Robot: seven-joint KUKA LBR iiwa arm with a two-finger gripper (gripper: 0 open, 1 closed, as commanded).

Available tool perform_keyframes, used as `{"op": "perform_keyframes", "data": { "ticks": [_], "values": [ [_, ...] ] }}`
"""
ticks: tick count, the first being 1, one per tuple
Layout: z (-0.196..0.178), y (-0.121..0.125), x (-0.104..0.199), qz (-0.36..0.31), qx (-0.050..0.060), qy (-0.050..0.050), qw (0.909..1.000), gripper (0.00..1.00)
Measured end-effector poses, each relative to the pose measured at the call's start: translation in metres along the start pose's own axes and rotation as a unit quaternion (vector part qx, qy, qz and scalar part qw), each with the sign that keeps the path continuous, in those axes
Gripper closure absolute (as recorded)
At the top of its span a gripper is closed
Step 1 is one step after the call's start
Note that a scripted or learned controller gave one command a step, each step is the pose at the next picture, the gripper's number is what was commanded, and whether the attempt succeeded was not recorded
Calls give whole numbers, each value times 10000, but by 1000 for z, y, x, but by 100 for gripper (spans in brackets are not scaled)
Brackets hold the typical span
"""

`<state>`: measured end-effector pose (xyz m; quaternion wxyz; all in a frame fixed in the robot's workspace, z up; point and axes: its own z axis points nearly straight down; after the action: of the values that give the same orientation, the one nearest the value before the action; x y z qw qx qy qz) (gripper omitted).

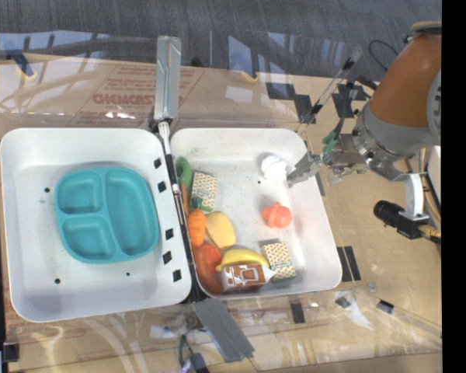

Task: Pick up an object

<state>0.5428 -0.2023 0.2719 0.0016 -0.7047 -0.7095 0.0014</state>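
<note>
- Cardboard-covered surface point(241, 92): two white bins.
- Right bin point(318, 231): toy foods, white ball point(272, 166).
- End effector point(299, 171): beside ball; grip state unclear.
- Step: approach; next, descend onto one item.

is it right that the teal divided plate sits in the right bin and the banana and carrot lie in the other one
Not quite. The camera view shows the teal divided plate in the left bin, not the right one. The banana and the carrot do lie in the other one, the right bin, along its left wall with the rest of the toy food.
</note>
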Motion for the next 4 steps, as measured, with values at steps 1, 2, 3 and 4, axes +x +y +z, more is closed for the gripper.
{"op": "perform_keyframes", "data": {
  "ticks": [1,2,3,4],
  "values": [
    [78,-48,50,285,9,4,9996,0],
    [181,-64,98,470,-18,4,9989,0],
    [171,-64,97,453,-19,1,9990,100],
    [80,-60,122,574,-17,6,9983,100]
  ]
}}
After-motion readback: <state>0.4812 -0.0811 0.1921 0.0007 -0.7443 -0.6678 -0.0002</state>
